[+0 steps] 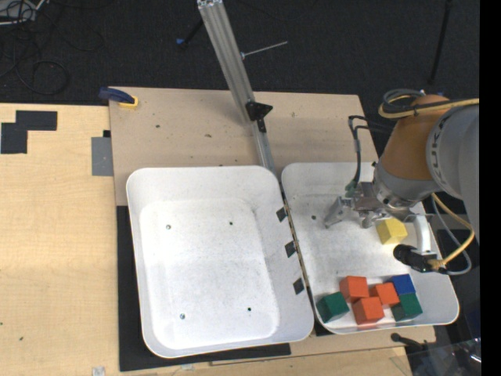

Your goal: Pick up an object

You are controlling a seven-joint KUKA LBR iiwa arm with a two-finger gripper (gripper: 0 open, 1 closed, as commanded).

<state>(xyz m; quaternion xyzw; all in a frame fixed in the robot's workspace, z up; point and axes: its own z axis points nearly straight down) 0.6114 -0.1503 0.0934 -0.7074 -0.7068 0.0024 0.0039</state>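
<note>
The end effector (354, 208) hovered over the right bin (329, 180), fingers spread apart, holding nothing. The yellow block (391, 229) lay just beside it, apart from the other blocks; it seemed the easiest target, if the fingers centred over it before descending

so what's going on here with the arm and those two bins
A grey and orange arm reaches in over the right bin, its gripper low near the bin's middle. A yellow block lies just beside the gripper; it isn't clearly held. A cluster of orange, green and blue blocks sits at the bin's near end. The left bin isn't being worked on.
</note>
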